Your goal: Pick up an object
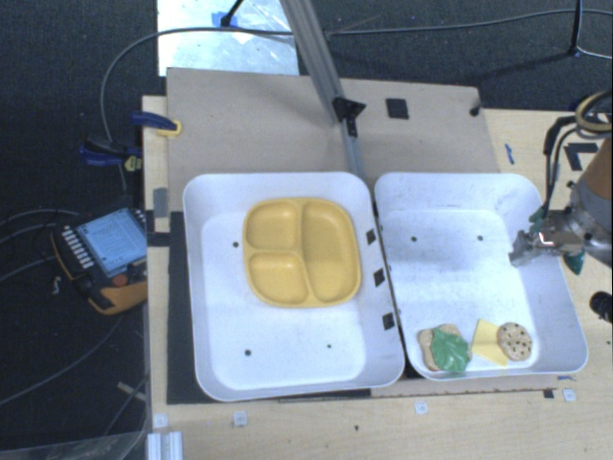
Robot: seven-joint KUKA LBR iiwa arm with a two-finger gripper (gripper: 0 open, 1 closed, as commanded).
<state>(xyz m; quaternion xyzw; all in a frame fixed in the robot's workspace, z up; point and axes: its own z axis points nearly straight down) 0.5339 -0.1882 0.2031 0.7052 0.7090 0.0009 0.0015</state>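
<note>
In the right bin (450,257), three small items lie along the near edge: a green leafy piece (446,349), a yellow cheese-like wedge (488,341) and a round chocolate-chip cookie (515,340). My gripper (538,244) hangs over the right bin's right side, well above and to the right of those items. Nothing shows between its fingers. The left bin (287,353) holds a yellow divided plate (301,251).
A grey pole (321,65) slants down from the top to the gap between the bins. Black clips (377,276) sit along the seam. A handheld pendant (101,252) and cables lie left of the bench.
</note>
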